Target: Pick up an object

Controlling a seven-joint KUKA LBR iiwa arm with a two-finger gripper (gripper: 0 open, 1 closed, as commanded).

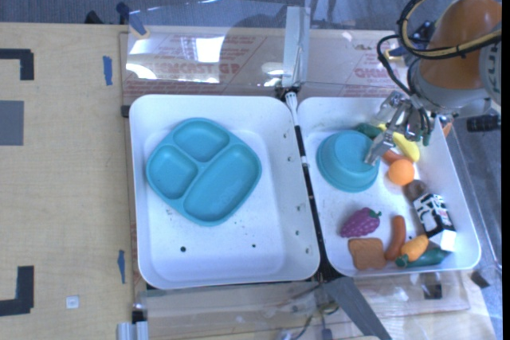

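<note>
Orange shows first at the near edge of the right bin, where a toast-like slice lies beside a carrot whose long axis runs roughly from the near edge toward the far one, leaning slightly. At the near right corner a small orange and green piece is seen, and just beyond it a black-and-white carton is set at a slant. A purple bunch of grapes lies left of the carrot. Further in, an orange ball sits beside a brown lump, and a blue bowl stands toward the far left part of the same bin. A yellow banana-like piece lies at the pincer, its long axis slanting from far left to near right.

The pincer is lowered over the far part of the right bin, between the bowl's rim and the banana piece. Whether its tips are spread or closed cannot be told, since they are small and mixed with the toys behind them; nothing can be said to be held. The pick is therefore judged not yet done: every object appears to rest in the bin, and a grasp and a lift remain.

In the left bin a blue divided plate lies near the middle.
</note>
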